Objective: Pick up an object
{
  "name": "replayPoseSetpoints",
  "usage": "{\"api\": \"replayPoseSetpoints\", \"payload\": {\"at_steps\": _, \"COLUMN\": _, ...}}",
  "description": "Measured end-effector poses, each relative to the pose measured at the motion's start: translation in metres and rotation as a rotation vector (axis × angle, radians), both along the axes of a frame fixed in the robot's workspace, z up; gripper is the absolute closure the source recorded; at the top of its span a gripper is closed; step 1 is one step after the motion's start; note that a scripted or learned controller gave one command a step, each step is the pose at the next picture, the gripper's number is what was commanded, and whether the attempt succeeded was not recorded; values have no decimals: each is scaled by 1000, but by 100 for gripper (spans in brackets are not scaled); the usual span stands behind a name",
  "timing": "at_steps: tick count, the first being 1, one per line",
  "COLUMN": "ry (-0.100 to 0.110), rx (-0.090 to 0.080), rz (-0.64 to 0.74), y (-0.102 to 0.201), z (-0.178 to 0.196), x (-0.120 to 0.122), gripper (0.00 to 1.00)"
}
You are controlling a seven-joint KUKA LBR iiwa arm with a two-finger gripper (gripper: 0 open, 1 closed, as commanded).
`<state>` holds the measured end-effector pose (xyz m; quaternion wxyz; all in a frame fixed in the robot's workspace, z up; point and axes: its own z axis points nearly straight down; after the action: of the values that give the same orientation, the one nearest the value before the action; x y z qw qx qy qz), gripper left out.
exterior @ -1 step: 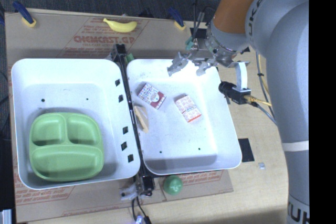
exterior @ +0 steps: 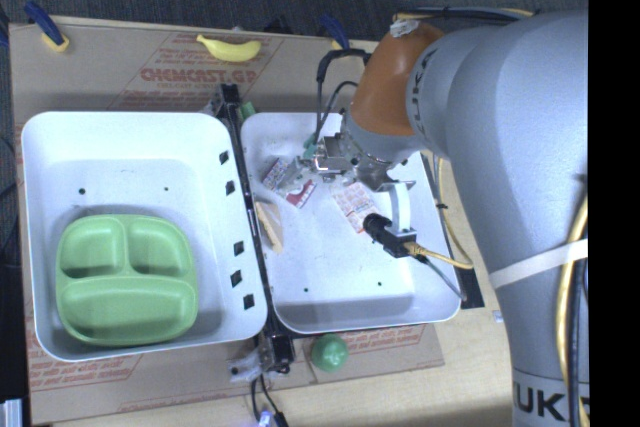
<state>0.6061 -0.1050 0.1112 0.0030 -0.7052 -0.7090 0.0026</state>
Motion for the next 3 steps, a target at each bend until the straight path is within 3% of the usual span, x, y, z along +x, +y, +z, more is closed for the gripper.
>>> {"api": "replayPoseSetpoints", "payload": {"at_steps": 1, "ry": -2, "rx": -1, "rz": 3, "y": 0, "z": 12, "x": 1, "gripper": 100}}
{"api": "replayPoseSetpoints", "payload": {"at_steps": 2, "ry": -2, "rx": -2, "rz": 4, "y": 0, "z": 12, "x": 1, "gripper": 0}}
{"api": "replayPoseSetpoints", "payload": {"at_steps": 3, "ry": -6, "rx": 0, "rz": 1, "y": -7, "z": 11, "x": 51, "gripper": 0}}
